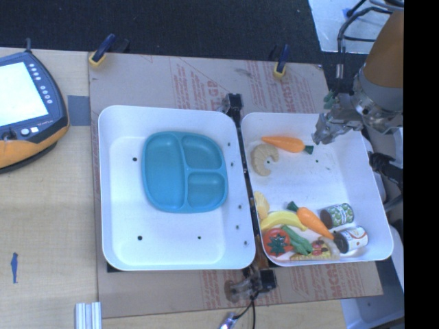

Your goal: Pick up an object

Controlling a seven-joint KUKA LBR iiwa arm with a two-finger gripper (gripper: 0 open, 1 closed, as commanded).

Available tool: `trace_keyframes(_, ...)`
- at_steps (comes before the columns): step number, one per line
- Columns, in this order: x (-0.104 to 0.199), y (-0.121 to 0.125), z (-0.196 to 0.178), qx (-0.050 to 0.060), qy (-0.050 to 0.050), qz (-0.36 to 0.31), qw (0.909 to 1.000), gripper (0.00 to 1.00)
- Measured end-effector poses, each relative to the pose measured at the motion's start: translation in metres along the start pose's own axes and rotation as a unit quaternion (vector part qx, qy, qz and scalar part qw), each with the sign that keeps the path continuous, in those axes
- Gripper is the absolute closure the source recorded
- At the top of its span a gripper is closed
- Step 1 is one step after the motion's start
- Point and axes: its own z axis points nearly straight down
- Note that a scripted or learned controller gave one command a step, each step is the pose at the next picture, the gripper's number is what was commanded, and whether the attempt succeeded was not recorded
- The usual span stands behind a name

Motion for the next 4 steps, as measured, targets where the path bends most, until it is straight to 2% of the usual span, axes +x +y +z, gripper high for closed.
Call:
trace_keyframes(1,0.0,-0.001,0.001,0.001,0.0,0.0,1.0,0.0)
trace_keyframes(2,-0.021,0.046,0.146,0.003,0.0,0.0,1.0,0.0)
trace_keyframes(3,-0.021,0.047,0.135,0.002,0.0,-0.002,1.0,1.0)
trace_keyframes(4,0.002,-0.009,-0.002,0.0,0.0,0.0,1.0,1.0)
